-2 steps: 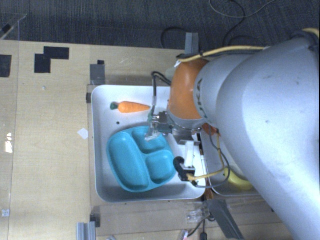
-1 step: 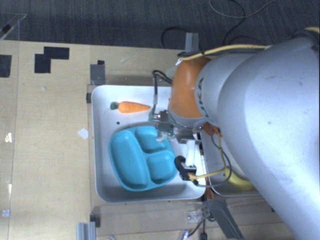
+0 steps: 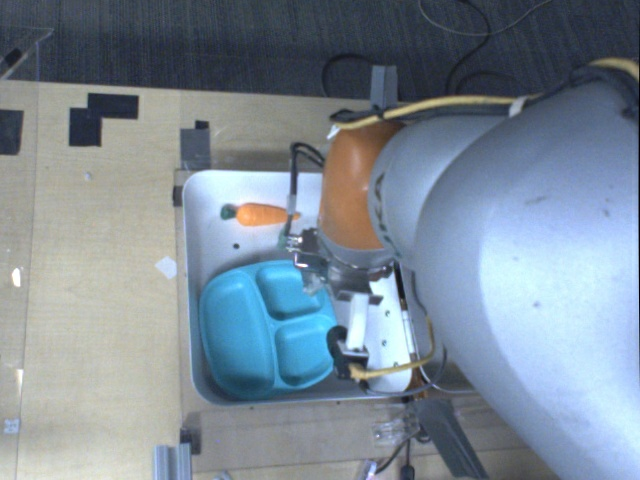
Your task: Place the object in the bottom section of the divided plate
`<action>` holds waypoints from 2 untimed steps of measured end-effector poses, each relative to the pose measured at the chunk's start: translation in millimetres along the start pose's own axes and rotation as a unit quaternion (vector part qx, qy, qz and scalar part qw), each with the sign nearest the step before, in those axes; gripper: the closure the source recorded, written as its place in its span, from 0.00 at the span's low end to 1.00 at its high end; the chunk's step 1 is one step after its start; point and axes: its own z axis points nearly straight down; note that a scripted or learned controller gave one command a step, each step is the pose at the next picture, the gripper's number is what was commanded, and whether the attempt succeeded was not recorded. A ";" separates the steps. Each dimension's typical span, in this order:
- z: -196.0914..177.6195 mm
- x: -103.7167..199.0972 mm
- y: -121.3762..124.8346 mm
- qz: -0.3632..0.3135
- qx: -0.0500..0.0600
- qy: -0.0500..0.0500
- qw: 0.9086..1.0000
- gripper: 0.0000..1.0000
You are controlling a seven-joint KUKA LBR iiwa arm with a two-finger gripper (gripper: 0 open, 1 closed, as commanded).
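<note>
The carrot lies on the white bin floor near its far wall, just beyond the blue divided plate. The grey arm hangs over the plate's right edge; whether the jaws are open cannot be told.

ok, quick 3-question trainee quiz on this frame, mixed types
1. True or false: the carrot lies inside the blue divided plate.
2. Multiple choice: where does the carrot sit relative to the plate in the camera view? A) above it, on the bin floor B) below it C) left of the bin, on the bench
3. Fill in: the band above the arm's wrist is ___ in colour.

Key: 1 false, the carrot rests on the white bin floor, apart from the plate. 2 A. 3 orange.
</note>
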 end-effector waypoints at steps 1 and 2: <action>1.2 4.6 -7.3 -0.035 -0.007 -0.007 0.999 1.00; 3.0 30.1 -22.5 -0.053 0.005 0.007 0.999 0.00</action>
